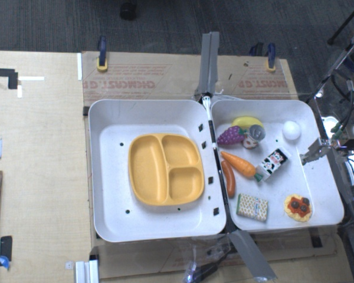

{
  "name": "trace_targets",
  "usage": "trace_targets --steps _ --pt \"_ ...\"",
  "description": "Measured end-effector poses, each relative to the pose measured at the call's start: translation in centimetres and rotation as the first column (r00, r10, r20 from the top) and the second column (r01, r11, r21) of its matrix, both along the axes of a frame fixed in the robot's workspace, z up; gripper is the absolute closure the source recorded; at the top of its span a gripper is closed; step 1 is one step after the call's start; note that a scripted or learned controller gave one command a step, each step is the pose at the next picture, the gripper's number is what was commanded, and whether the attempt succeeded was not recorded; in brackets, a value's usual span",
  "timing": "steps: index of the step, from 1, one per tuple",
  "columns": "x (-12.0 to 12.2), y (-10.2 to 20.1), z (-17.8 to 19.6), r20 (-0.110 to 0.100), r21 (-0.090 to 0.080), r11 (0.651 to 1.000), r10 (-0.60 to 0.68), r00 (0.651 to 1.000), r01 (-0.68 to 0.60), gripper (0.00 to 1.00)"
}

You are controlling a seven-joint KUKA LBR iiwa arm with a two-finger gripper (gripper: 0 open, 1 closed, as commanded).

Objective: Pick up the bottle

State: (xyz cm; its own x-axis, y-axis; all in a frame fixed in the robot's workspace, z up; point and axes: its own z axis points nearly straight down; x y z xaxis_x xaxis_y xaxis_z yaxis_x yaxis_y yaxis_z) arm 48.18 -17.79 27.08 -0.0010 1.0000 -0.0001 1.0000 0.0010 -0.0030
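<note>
The bottle (271, 164), small, white with black patches and a green cap, lies tilted on its side in the right bin (327, 175), just beside the carrot (239, 163).

Red printing ran along the cardboard sheet (183, 78) lying under the two bins at their twelve o'clock side; it stood upside down to the camera and seemed to read "CHEMCOTE" twice, once above the left bin and once above the right, though the letters were too faint to be sure. The small black-and-white carton (272, 163) in the right bin bore a printed pattern, but no words on it could be made out.
</note>
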Motion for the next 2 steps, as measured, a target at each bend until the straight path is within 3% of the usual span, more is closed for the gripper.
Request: trace_targets --steps 1,2 --pt "-0.43 5.23 -10.97 0.002 0.001 0.900 0.436 0.900 -0.436 0.00" --pt "-0.32 5.11 -10.07 0.003 0.000 0.902 0.432 0.902 -0.432 1.00"
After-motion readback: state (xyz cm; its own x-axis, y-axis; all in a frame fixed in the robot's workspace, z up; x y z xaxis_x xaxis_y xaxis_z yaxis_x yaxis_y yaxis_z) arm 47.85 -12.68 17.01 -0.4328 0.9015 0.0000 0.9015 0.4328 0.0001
